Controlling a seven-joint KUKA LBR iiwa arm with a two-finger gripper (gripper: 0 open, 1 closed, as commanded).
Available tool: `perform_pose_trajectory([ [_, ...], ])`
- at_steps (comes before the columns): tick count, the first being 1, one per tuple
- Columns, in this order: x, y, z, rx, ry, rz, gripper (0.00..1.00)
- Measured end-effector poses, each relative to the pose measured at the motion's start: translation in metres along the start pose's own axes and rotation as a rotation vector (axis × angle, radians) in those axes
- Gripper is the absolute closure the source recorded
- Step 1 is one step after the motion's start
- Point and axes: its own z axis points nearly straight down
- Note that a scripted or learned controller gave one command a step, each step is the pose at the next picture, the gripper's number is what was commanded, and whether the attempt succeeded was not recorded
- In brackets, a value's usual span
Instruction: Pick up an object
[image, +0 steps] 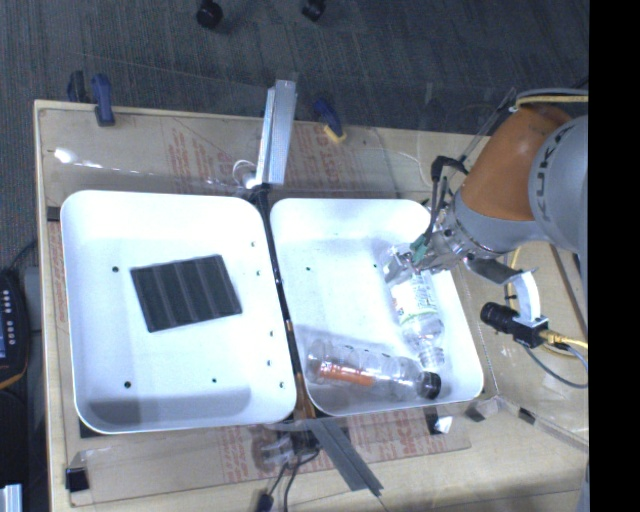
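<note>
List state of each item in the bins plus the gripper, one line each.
dark ribbed pad: lying flat in the left bin.
upper clear bottle: on its side by the right wall of the right bin.
lower clear bottle: on its side along the near wall, black cap pointing right.
gripper: low at the upper bottle's top end; grasp unclear.

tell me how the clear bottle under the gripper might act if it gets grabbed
The clear bottle lies on its side in the right bin, so it may roll away. It looks like thin, empty plastic, probably light and easily squashed. Its smooth surface could slip from the gripper.
</note>
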Motion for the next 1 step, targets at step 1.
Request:
perform_pose_trajectory([
  [1, 0.0, 0.0, 0.0, 0.0, 0.0, 0.0, 0.0],
])
